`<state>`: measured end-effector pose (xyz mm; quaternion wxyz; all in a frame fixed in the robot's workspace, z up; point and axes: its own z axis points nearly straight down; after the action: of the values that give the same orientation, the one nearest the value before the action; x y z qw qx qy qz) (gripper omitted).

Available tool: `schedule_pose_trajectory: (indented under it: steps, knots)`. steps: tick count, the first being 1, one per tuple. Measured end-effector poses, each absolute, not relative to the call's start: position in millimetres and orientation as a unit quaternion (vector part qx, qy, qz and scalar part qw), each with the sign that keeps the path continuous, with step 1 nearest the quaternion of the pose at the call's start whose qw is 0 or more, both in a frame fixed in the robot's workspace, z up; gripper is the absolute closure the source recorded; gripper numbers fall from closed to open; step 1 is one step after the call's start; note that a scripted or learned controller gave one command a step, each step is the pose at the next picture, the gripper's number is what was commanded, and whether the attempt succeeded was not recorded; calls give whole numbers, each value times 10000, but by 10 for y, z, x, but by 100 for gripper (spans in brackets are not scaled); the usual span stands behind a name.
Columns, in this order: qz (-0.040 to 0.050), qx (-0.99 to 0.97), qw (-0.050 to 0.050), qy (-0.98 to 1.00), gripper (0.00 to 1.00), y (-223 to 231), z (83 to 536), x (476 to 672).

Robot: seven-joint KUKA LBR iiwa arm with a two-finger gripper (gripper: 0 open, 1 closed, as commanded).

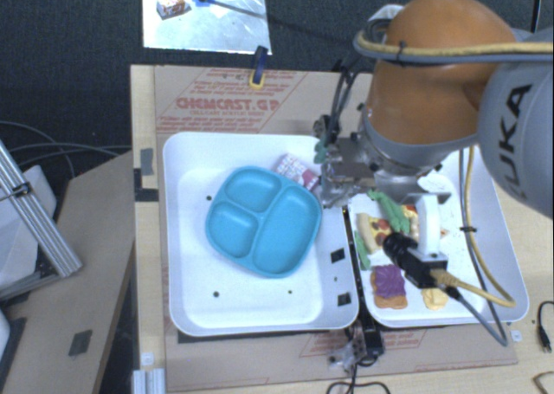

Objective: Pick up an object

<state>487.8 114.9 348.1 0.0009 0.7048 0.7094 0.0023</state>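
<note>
My gripper hangs over the ridge between the two bins, at the right rim of the left bin. A blue divided plate lies in the middle of the left bin. A pink and white packet rests just behind the plate, close to the gripper's left side. In the right bin lie toy foods: a pizza slice, a green piece, a purple piece, a yellow piece and a white piece. The arm's bulk hides the back of the right bin.
Both bins sit on a cardboard sheet. A blue and yellow clip stands at the sheet's far edge. A shiny foil sheet lies behind the bench. A metal frame stands at the left.
</note>
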Motion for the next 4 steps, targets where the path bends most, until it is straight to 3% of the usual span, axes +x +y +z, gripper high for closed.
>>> schedule_pose_trajectory:
  steps: [1,4]
  knots:
    - [-15,7064,-9,7078,100,1267,2867,5021]
    - [25,7045,3,7097,100,1262,3221,5040]
